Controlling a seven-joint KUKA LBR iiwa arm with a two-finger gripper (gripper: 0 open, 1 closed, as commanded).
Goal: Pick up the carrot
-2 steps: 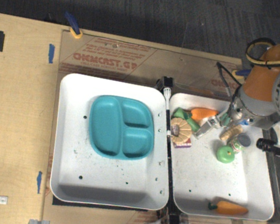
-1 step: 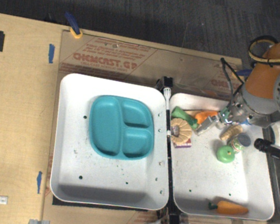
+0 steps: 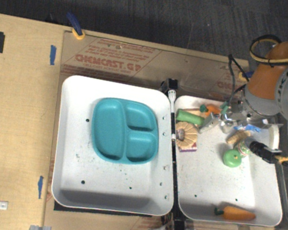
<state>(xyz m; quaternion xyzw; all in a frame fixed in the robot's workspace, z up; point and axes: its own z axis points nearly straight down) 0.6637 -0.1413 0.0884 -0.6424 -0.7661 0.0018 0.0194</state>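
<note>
Camera view puts your carrot [image 3: 237, 213] at the right bin's [image 3: 212, 197] six o'clock edge, lying flat against the near wall. The gripper [image 3: 234, 123] hangs at that bin's twelve o'clock, well apart from it, over a clutter of toy food beside a green cylinder [image 3: 189, 116]. You cannot tell how the jaws stand. The left bin [image 3: 68, 175] holds a teal tray [image 3: 125, 130].

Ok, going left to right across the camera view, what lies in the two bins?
Teal divided plate in the left bin → in the right bin: brown shell-shaped toy → green round toy → carrot at the near wall.
</note>
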